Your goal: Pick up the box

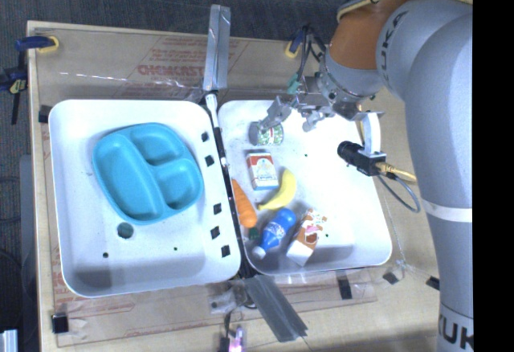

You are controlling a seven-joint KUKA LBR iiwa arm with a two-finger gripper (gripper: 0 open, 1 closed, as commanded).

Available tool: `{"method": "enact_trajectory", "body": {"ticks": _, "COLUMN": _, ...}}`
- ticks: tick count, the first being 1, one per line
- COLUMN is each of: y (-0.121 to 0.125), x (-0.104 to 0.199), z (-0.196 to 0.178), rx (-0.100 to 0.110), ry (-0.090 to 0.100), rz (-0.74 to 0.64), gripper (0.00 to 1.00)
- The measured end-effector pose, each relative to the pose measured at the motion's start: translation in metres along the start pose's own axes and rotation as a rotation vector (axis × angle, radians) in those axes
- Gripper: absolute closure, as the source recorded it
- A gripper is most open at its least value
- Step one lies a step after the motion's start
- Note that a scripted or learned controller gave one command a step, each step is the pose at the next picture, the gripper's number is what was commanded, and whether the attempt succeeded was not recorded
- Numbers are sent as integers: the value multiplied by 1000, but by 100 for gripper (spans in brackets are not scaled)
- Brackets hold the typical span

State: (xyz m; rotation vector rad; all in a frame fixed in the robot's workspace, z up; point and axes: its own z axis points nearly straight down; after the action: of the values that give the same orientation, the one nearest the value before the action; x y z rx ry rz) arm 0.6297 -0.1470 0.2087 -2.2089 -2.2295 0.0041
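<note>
Over right bin [377,239]: metal fingers [265,130] state unclear; flat rectangular red-white box [260,169] beside curved banana [279,191].

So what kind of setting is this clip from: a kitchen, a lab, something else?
Most likely a robotics lab bench for pick tests. Two white bins sit side by side on a board, toy groceries like a banana and a small box lie in the right one, and clamps hold the board.

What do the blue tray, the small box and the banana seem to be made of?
Blue tray: probably molded plastic, matte with a soft sheen; one uniform color, rounded compartments. Box: likely printed cardboard; flat faces, sharp edges, red and white print. Banana: smooth, evenly yellow; real or plastic toy, I cannot tell.
</note>
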Motion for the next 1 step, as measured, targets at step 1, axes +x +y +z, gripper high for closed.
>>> {"method": "enact_trajectory", "body": {"ticks": 1, "y": -28, "x": 29, "z": 111, "rx": -13, "ry": -7, "rz": -84, "gripper": 0}}
